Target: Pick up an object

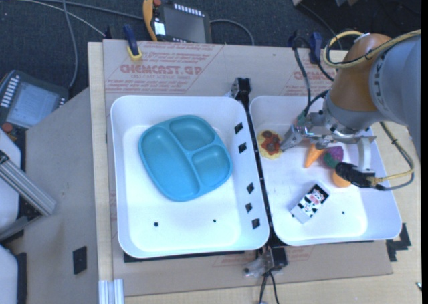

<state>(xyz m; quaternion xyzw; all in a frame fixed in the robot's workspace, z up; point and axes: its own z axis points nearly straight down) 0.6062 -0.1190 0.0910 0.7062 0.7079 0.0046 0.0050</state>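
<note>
Low in the right bin (374, 226), claw (302, 134) near pizza toy (270, 143), grip state unclear

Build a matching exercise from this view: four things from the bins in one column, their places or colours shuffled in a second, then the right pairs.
Things:
1. divided plate
2. carrot
3. black-and-white carton
4. red and yellow toy

Descriptions:
A. orange, just under the gripper
B. near the front of the right bin
C. light blue, in the left bin
D. by the right bin's left wall

Pairs: 1-C, 2-A, 3-B, 4-D
</note>
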